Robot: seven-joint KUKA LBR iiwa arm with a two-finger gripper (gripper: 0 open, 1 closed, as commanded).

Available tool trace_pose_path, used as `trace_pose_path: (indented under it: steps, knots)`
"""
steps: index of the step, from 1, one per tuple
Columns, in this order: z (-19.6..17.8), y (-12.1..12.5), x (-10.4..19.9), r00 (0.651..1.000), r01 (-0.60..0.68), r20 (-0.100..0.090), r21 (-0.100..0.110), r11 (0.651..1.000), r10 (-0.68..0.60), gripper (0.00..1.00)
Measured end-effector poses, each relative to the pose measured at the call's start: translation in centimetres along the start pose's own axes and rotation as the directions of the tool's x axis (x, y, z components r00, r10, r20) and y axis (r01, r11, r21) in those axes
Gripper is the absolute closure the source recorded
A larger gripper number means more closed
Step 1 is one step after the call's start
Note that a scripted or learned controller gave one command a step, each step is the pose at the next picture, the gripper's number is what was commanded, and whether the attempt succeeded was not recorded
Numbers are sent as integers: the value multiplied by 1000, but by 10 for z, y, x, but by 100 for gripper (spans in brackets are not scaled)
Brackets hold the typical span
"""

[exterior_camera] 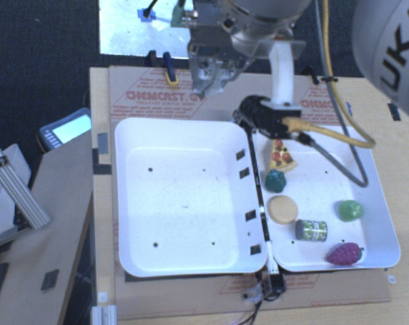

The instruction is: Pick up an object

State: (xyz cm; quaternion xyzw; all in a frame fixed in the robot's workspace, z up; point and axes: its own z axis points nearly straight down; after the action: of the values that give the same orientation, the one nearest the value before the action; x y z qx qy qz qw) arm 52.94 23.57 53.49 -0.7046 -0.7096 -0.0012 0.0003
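Tool (208,80) is hanging high over the far edge of the bench (62,181), beyond the left bin (133,131). Whether it is open or shut cannot be told; nothing is showing in it. Candidates are all lying in the right bin (384,239): pizza slice (281,156), teal lump (275,181), tan disc (283,209), small can (311,230), green lump (349,210), purple grapes (344,253). Step looks like approach, no grasp yet. Next move is calling for travel right and nearer, then a descent over one piece.

bins (184,131): 2 | toy foods (283,209): 5 | can (311,230): 1
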Motion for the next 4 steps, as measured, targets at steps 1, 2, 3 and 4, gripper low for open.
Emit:
trace_pose_path:
  steps: [1, 2, 3, 4]
  knots:
    - [188, -13, -2, 1000, -6, 9, 16, 1000, 6, 100]
    - [242, -45, -50, 1000, -10, 5, 8, 1000, 10, 100]
    - [148, -10, 1, 1000, 0, -4, -11, 1000, 0, 100]
    - [123, 13, -2, 1000, -6, 0, -4, 1000, 6, 100]
